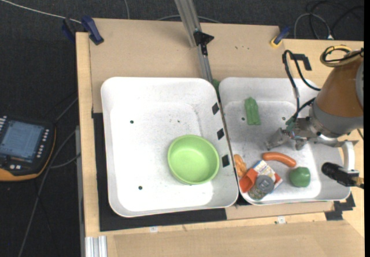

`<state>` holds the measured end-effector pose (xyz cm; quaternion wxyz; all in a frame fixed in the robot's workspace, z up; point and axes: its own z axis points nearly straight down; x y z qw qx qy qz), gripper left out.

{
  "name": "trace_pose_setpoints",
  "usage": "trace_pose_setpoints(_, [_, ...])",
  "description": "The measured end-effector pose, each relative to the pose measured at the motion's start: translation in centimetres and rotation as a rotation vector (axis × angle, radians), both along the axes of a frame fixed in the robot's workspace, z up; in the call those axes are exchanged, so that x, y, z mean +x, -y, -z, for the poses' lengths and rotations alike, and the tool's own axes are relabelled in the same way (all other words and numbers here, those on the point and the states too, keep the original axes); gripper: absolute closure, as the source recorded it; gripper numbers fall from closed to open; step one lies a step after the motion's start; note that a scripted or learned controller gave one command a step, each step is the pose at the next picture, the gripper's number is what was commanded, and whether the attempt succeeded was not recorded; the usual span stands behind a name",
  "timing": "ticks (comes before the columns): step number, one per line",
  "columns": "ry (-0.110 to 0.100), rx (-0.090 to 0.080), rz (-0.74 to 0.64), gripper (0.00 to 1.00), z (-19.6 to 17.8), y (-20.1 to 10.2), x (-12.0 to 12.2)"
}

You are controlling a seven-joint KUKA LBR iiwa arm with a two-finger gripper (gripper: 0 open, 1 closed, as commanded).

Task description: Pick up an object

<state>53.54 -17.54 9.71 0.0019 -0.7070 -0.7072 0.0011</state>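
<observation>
White bins sat side by side. The left bin held a green bowl, lying toward the corner nearest the divider. The right bin held the loose pieces, probably tipped in for picking: a green block farthest from the bowl, an orange sausage, a green ball, and a small heap with a carrot just beside the bowl's bin wall. The gripper hung low above the sausage, nothing visibly between its fingers; whether they stood apart, I could not tell.
</observation>
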Motion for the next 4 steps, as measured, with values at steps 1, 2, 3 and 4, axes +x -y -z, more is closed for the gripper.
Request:
trace_pose_setpoints(1, [0.006,-0.001,0.0,1.0,-1.3,0.0,0.2])
trace_pose_setpoints(2, [0.01,-0.002,-0.001,1.0,-7.5,-0.3,0.7])
trace_pose_setpoints(3, [0.01,-0.002,-0.001,1.0,-12.8,-1.4,0.9])
trace_pose_setpoints(4, [0.01,-0.002,0.0,1.0,-18.1,-1.4,1.0])
